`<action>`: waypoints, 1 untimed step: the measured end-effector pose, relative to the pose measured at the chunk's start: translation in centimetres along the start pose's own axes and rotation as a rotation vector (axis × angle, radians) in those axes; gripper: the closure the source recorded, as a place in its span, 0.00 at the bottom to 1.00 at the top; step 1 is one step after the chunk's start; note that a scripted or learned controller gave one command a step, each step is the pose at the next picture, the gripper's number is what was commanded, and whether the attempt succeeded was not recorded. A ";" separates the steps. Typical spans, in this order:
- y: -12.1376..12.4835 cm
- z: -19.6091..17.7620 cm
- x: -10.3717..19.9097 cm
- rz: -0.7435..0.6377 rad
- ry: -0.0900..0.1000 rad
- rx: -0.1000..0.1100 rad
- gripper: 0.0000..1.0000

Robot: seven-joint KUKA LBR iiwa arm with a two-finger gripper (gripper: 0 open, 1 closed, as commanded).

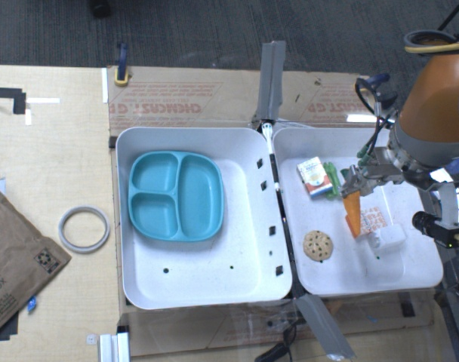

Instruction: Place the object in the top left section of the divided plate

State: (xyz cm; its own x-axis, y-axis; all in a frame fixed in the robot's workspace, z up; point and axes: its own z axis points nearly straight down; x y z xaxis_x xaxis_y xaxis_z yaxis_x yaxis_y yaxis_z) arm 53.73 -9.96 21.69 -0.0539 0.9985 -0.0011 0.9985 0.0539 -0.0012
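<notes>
The surface [48,172] is carrying 2 shallow white bins side by side: the left bin [139,277] is holding the blue divided plate [176,195], and the right bin [411,274] is holding the loose items. The arm [433,100] is reaching in from the right and hanging over the right bin's far half, with the pincer [355,184] sitting just above the far end of an orange carrot-like object [352,213]. Whether the pincer is apart or clamped is something I cannot tell here, and nothing is visibly being held. That orange piece, judged to be the likely target, is lying directly below and just near of the pincer, its long axis running far to near, slightly tilted. A small carton [313,176] is lying to the left of the pincer, and a cookie [318,245] is resting nearer and to the left. The plate's top left section [155,176] is lying well to the left, across the wall between the bins, so any carry would be travelling leftward
</notes>
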 end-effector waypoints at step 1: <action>1.3 2.7 6.7 -0.137 0.001 0.003 1.00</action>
State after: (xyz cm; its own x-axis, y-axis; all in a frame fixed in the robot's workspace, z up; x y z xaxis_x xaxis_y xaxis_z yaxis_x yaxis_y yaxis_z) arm 54.67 -3.24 19.00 -0.1893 0.9819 -0.0001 0.9819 0.1893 -0.0046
